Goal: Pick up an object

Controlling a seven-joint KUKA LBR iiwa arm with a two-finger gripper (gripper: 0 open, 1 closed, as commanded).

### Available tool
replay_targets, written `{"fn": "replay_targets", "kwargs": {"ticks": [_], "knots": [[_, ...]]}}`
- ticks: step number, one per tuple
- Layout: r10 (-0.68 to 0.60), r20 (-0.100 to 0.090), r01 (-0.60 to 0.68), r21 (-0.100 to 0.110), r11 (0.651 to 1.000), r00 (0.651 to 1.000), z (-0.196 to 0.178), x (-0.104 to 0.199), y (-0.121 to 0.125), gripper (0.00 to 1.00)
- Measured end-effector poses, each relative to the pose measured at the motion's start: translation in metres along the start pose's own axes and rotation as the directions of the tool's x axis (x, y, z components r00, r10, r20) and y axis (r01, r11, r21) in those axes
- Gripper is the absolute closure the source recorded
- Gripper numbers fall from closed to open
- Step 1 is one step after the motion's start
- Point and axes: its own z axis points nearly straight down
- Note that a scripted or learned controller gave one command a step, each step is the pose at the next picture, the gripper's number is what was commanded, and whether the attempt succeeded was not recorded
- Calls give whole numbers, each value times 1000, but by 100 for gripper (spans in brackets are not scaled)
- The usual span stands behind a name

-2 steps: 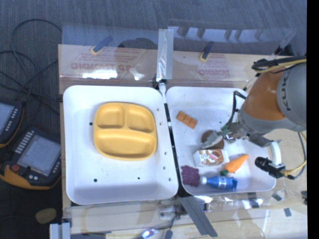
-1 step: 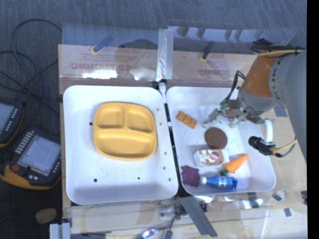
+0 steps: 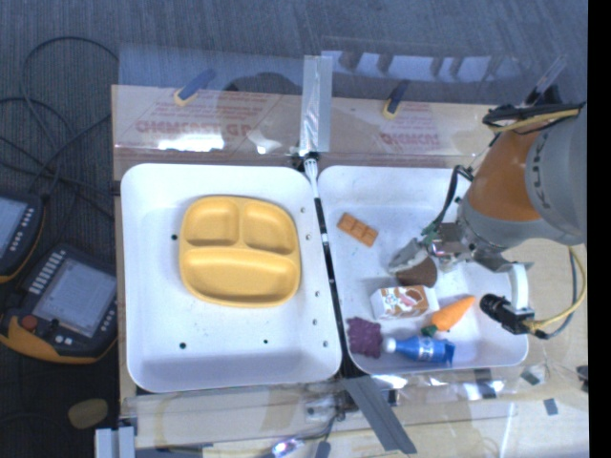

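Two bins: a left bin (image 3: 143,351) and a right bin (image 3: 382,194), both white and shallow, side by side on the bench.
Left bin: it holds one yellow divided plate (image 3: 239,250) with three compartments.
Right bin: an orange waffle-like block (image 3: 358,229) near the upper left, a small carton (image 3: 403,301) in the middle, a carrot (image 3: 451,314) just right of the carton, a purple grape bunch (image 3: 363,336) and a blue bottle (image 3: 421,350) along the near wall.
Arm: it enters from the right, with the orange band over the right bin.
Gripper (image 3: 420,260): low over the right bin, beside a dark brown object (image 3: 417,274) just above the carton; I cannot tell how the gripper stands, or whether it grasps the object.
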Motion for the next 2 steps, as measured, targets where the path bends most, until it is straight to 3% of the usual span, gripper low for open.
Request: {"fn": "replay_targets", "kwargs": {"ticks": [1, 2], "knots": [[-1, -2, 1, -1, 1000, 1000, -9, 1, 1, 100], [135, 0, -135, 9, 991, 991, -167, 61, 17, 100]]}}
